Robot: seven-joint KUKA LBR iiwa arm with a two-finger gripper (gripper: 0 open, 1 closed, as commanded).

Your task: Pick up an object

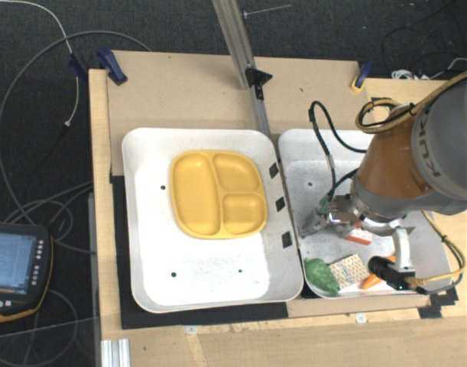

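My gripper [322,219] hangs low over the left middle of the right bin [302,163], with the grey and orange arm reaching in from the right. A green lump [321,274] lies at the bin's front left corner. Beside it are a pale speckled pad [348,268] and a small orange piece [370,283]. A small red and white item [361,238] peeks out from under the wrist, just right of the gripper. The gripper stands above bare bin floor, a short way behind the green lump.
The left bin [145,228] holds a yellow three-compartment plate [216,193] near its middle. A metal pole [237,33] rises from between the bins at the back. Black clips [280,203] line the wall between the two bins.
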